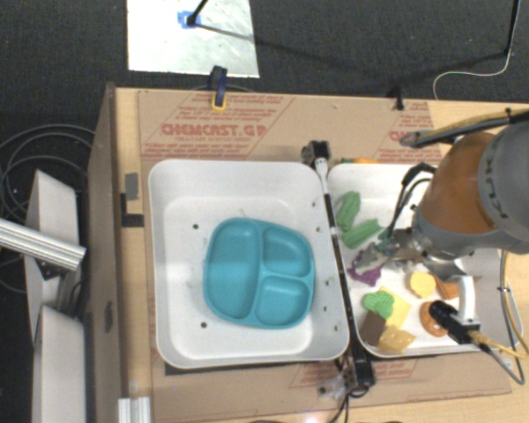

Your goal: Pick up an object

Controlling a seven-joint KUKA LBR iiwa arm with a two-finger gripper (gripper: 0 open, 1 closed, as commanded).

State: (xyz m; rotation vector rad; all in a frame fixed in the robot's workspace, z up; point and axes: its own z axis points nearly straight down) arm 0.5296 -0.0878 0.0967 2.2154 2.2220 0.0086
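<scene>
toy food pieces (381, 305) are lying loose in the right bin (370, 176), handy for the arm (476, 192) reaching over them. tool (381, 252) is hovering by a purple piece (365, 273); whether it is apart or together, i cannot tell. blue tray (259, 273) is sitting in the left bin (172, 236) on the desk (212, 126).

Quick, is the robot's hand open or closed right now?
Gripper: cannot be told; it sits low in the right bin, by the purple piece.
</scene>
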